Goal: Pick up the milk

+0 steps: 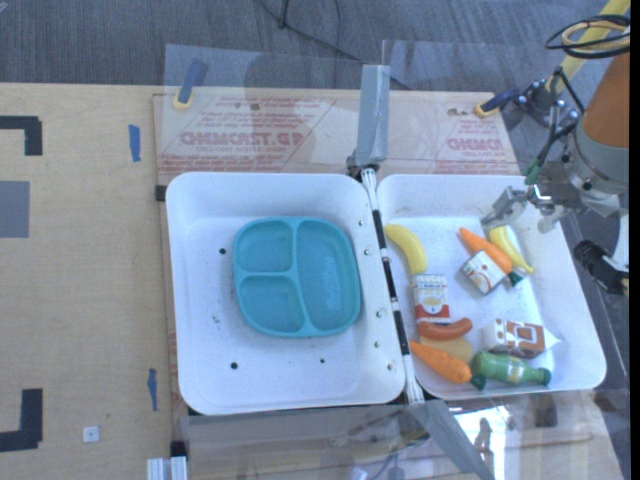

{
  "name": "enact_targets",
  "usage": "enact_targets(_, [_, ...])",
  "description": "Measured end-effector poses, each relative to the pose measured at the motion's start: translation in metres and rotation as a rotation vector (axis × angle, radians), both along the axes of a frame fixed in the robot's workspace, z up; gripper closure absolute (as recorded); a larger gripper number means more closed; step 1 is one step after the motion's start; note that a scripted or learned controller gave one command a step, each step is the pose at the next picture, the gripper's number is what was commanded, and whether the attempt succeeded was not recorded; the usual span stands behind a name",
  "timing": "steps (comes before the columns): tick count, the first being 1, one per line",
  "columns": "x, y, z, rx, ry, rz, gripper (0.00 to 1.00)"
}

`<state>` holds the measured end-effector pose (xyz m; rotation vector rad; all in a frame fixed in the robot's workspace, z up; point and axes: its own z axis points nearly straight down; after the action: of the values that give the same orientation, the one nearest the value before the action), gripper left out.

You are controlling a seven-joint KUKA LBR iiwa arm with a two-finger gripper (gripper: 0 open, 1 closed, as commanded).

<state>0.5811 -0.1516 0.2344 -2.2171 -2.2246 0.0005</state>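
The claw (527, 204), apparently spread and holding nothing, hovers above-right of the milk (483, 272), whose long axis runs diagonally beside the carrot (484, 248).

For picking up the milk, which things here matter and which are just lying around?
Belongs to the job:
milk carton in the right bin
gripper, above that bin's upper right part

Just lying about:
banana
second banana
two carrots
green bottle
sausage
two small cartons
blue divided plate in the left bin
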Motion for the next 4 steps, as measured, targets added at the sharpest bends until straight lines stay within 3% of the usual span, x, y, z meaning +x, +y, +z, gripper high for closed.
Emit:
enact_targets(1, [-0.043,-0.023,-0.02,0.0,0.0,0.082,0.0])
enact_targets(2, [-0.043,-0.023,-0.02,0.0,-0.001,0.082,0.0])
enact_targets(3, [-0.038,0.045,-0.014,0.001,0.001,0.016,0.0])
enact_targets(4, [-0.037,0.043,-0.004,0.0,-0.003,0.013,1.0])
